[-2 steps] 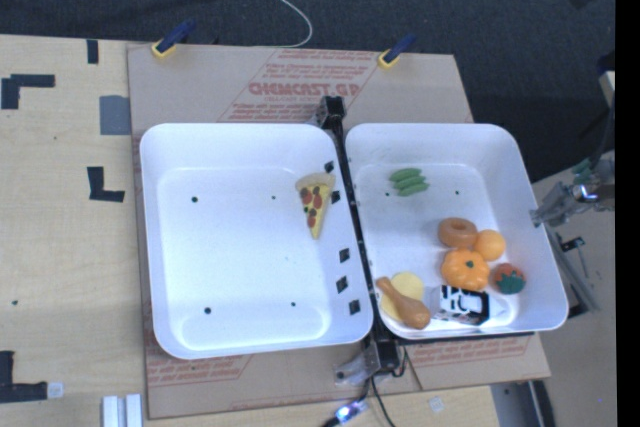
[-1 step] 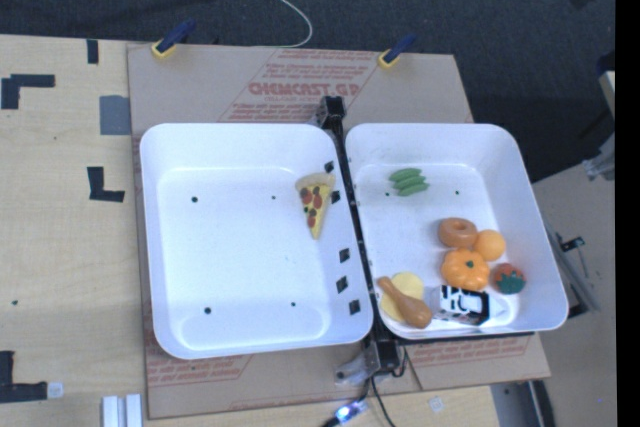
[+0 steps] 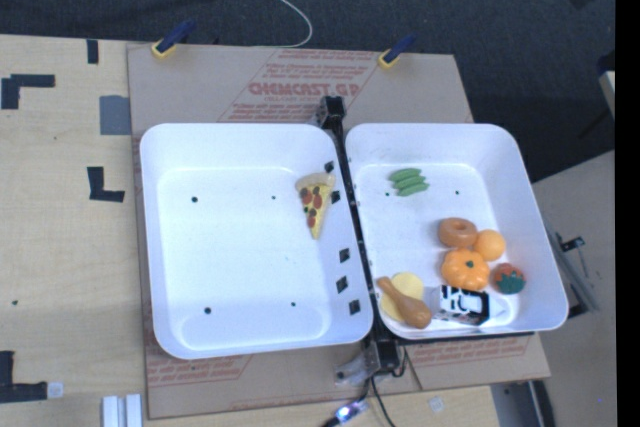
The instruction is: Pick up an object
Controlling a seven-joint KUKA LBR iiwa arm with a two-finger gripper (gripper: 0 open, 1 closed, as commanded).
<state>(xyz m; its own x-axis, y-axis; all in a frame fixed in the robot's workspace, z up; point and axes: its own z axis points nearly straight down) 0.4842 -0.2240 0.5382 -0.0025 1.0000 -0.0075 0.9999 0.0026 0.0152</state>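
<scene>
— Where do the things lie, taking the doughnut [image 3: 458, 233] as the mark?

— The doughnut sits in the right bin [image 3: 523, 177], towards its near right part. Just right of it, touching or nearly so, is a small orange ball [image 3: 490, 245]. Just below it lies an orange pumpkin-like fruit [image 3: 465, 269] with a green stem. Right of that fruit, and below right of the doughnut, is a small red and teal piece [image 3: 509, 279].

— And further below?

— Below the doughnut, at the bin's near wall, lies a black and white item [image 3: 464, 303]; I cannot tell what it is. Below left of the doughnut a brown drumstick [image 3: 404, 301] lies aslant, partly over a pale yellow piece [image 3: 409, 284].

— Anything above the doughnut?

— A green pod cluster [image 3: 408, 181], up and left of it, lying apart from the rest.

— The other bin?

— The left bin [image 3: 150, 215] lies well left of the doughnut. A pizza slice [image 3: 315, 200] lies against its right wall, tip pointing to the near side.

— What carries the bins?

— A cardboard sheet [image 3: 300, 85] on the wooden bench [image 3: 60, 215], clamped at its far corners by two blue and yellow clips [image 3: 172, 37].

— The jaws?

— How they stand, I cannot tell.
</scene>
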